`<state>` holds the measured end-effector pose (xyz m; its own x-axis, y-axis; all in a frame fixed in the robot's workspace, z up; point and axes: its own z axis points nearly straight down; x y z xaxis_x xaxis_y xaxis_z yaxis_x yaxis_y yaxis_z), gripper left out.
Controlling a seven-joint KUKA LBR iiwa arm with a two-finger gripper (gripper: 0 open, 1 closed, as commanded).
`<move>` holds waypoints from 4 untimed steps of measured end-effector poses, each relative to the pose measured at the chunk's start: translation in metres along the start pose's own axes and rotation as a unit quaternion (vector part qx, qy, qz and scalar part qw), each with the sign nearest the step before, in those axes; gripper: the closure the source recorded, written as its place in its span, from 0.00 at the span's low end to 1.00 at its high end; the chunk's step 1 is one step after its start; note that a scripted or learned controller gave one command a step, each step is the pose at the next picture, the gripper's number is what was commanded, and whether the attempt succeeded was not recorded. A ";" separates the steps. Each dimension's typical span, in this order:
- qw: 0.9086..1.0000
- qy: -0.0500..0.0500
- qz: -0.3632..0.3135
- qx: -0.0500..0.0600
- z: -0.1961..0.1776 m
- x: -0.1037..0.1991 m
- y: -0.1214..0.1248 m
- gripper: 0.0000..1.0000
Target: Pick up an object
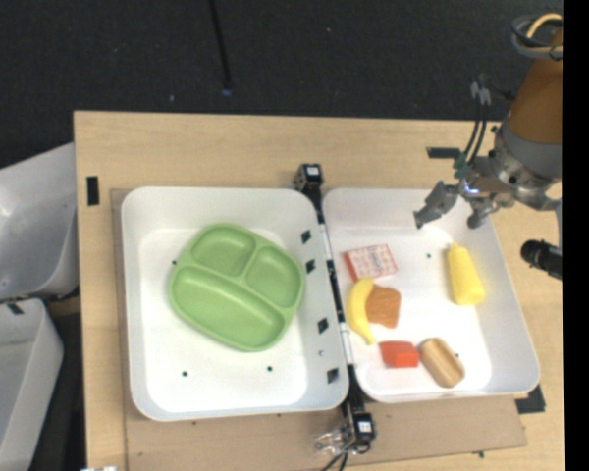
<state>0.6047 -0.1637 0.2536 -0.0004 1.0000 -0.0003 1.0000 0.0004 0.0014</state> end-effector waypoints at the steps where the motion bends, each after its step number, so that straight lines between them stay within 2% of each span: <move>1: 1.000 -0.001 0.001 0.002 0.061 -0.006 0.001 0.00; 3: 1.000 0.000 0.003 -0.001 0.151 -0.001 0.002 0.00; 4: 1.000 -0.001 0.004 -0.006 0.136 -0.002 0.005 1.00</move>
